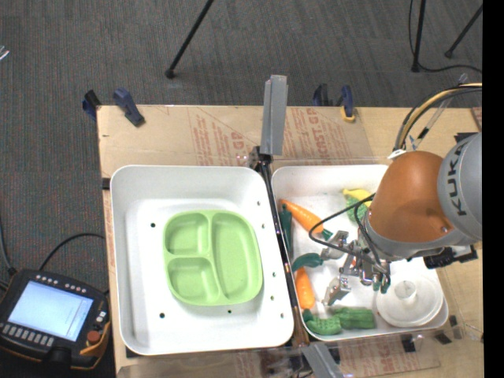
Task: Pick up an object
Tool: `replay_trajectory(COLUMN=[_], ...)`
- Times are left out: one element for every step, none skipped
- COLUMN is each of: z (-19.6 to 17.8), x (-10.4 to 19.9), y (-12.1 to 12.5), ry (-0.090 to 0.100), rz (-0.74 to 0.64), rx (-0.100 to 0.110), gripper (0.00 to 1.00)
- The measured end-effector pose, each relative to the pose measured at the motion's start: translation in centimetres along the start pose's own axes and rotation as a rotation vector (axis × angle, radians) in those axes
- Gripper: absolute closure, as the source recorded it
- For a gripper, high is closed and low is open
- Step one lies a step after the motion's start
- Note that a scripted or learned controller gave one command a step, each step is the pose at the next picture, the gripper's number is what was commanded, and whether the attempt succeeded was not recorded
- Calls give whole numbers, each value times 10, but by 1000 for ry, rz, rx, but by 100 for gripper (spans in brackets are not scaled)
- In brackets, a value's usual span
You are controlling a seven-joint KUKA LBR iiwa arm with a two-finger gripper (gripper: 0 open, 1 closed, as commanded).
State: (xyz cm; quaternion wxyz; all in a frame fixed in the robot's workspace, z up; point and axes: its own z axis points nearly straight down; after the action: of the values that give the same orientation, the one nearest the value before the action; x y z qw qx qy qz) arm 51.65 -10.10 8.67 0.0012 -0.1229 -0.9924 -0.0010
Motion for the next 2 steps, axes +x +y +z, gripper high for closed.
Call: replay_trajectory(z=[-1, -1], x=[-50, -75], y=[27, 37], ry=[-4, -4], rz=[60, 97], rx=[0, 0], gripper=[0, 0])
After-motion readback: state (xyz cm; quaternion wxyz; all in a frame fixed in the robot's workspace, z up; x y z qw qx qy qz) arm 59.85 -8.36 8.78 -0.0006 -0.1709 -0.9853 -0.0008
